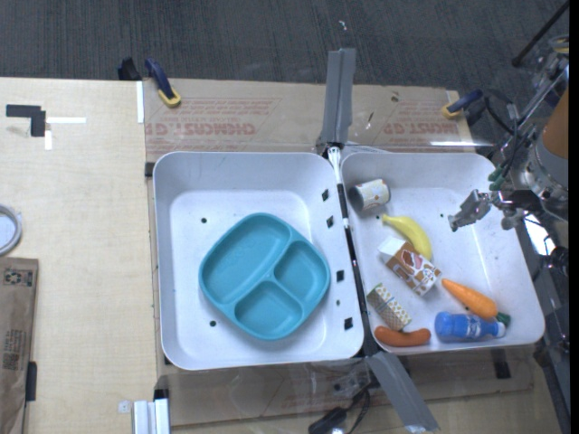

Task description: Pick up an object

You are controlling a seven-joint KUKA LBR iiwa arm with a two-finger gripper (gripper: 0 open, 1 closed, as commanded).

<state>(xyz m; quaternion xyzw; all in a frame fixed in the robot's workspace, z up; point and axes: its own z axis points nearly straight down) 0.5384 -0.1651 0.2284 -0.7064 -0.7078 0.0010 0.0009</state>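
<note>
The gripper hangs over the right side of the right bin, near its right wall, above bare floor. Its fingers appear parted and hold nothing.

Candidate objects lie in the right bin's left and lower parts. The banana, nearest the gripper, lies near the centre; its long axis runs from upper left to lower right. It is probably light, stiff and smooth; grasp across the middle, square to that axis. The carrot lies lower, pointing its narrow end up-left. The blue bottle lies on its side along the bottom wall, cap to the right, and may roll. The left bin holds a blue divided plate.
</note>
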